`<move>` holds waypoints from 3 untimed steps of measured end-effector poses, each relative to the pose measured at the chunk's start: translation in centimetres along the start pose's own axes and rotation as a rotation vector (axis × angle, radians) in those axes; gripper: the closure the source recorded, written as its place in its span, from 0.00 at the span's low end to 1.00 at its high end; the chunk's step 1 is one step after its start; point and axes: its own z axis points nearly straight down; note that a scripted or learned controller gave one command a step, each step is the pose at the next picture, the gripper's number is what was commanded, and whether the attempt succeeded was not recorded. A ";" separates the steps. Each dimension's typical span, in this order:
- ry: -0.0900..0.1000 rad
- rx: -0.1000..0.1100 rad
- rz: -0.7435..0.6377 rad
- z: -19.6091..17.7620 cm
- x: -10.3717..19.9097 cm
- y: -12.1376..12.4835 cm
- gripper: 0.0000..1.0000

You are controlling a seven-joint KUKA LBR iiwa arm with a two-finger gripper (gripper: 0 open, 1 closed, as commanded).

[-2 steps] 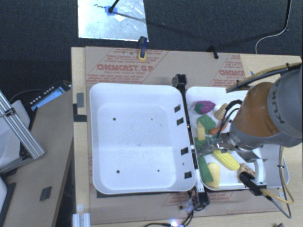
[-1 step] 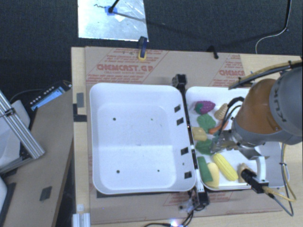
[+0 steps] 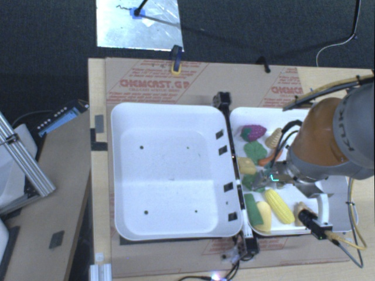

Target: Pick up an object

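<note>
Gleaming plastic corn cob, long, ridged

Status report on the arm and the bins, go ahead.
Tool low in right bin, over toy food. Grip state unclear. Corn cob beside it.

A yellow clamp grips the cardboard's far edge; a foil sheet lies beyond.

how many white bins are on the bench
2. The left bin lies mid-bench; the right bin sits against its right side, holding toy vegetables, with the arm covering much of it.
</note>
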 end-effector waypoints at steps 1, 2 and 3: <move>0.000 0.005 0.001 -0.5 0.3 -2.1 0.00; -0.001 0.001 0.000 -1.6 0.2 -2.0 1.00; -0.006 -0.018 -0.002 -18.7 -2.4 0.8 1.00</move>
